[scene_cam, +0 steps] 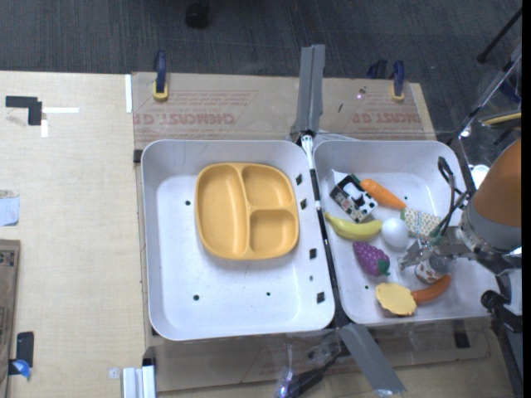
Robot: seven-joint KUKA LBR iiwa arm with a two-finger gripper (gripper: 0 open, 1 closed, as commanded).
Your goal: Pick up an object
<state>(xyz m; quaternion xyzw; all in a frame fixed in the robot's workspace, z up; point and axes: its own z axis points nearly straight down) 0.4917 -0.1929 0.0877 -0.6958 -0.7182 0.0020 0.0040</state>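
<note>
The metal claw [425, 261] hangs low in the right white plastic bin [390, 159] over a small orange carrot [432, 288], its grip impossible to judge.

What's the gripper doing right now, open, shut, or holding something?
Gripper: low in the right bin, down among the toys beside the orange carrot; whether it grips anything cannot be told.

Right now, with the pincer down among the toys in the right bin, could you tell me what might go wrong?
1. The pincer sits over crowded items; it may nudge the orange carrot or white egg instead of gripping.
2. The purple grapes and banana lie close, so a grasp could catch two.
</note>
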